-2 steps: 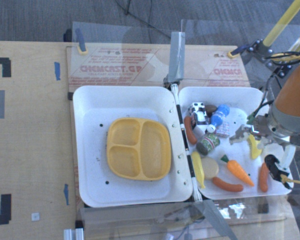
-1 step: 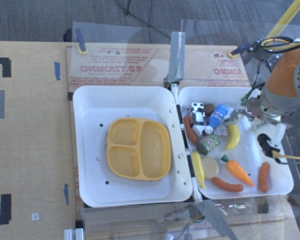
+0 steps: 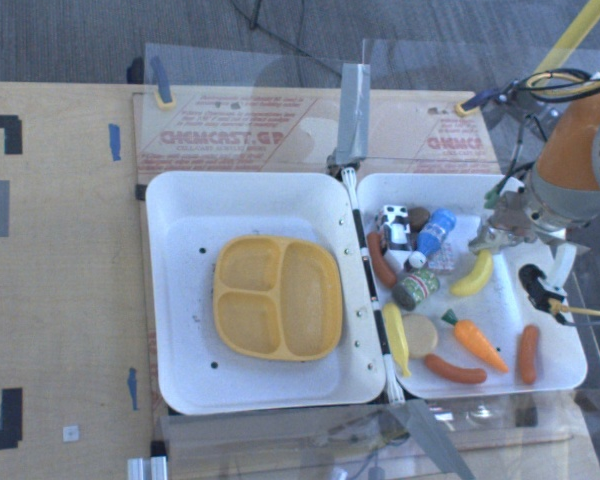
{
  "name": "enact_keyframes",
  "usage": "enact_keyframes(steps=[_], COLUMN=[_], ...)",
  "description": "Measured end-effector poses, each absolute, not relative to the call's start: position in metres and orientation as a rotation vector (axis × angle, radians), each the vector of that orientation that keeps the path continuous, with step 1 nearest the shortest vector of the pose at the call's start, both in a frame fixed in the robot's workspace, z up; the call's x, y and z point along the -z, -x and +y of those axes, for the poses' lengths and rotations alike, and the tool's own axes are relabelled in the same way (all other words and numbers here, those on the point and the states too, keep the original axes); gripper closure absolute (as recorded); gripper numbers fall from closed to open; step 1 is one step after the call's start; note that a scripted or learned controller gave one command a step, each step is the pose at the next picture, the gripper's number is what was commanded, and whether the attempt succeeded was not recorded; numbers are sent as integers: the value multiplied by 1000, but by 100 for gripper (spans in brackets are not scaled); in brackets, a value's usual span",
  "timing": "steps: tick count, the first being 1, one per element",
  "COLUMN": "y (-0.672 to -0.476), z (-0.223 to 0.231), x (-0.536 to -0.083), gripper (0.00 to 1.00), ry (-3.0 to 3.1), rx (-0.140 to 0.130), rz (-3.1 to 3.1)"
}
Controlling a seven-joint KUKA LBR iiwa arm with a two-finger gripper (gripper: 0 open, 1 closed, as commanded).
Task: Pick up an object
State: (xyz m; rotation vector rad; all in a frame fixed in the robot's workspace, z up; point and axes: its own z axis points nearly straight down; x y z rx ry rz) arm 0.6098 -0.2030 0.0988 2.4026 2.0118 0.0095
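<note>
While the arm (image 3: 572, 153) reaches in from the right, its jaws (image 3: 500, 230) hang over the upper right part of the right bin (image 3: 565, 363), just above the top end of a banana (image 3: 473, 274); whether they are spread or pressed together cannot be told, and nothing is seen between them. That bin holds the toys. A black-and-white cow figure (image 3: 397, 220) sits near its upper left, with a blue bottle (image 3: 436, 232) just beside it. A dark green can (image 3: 416, 288) lies below them, near a red sausage (image 3: 381, 259) along the left wall. A second yellow banana (image 3: 395, 338) lies by the left wall lower down, touching a pale round cookie (image 3: 421, 334). An orange carrot (image 3: 476, 343) lies near the middle, with two more sausages (image 3: 455, 370) toward the lower edge. On the desk (image 3: 50, 268), the left bin (image 3: 175, 368) holds a yellow divided plate (image 3: 278, 296).
</note>
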Motion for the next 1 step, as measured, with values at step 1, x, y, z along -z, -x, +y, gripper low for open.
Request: enact_keyframes(steps=[1], y=[-637], z=[-133], x=[-173], gripper=[100], ry=[-2591], rx=[0], rz=[1775])
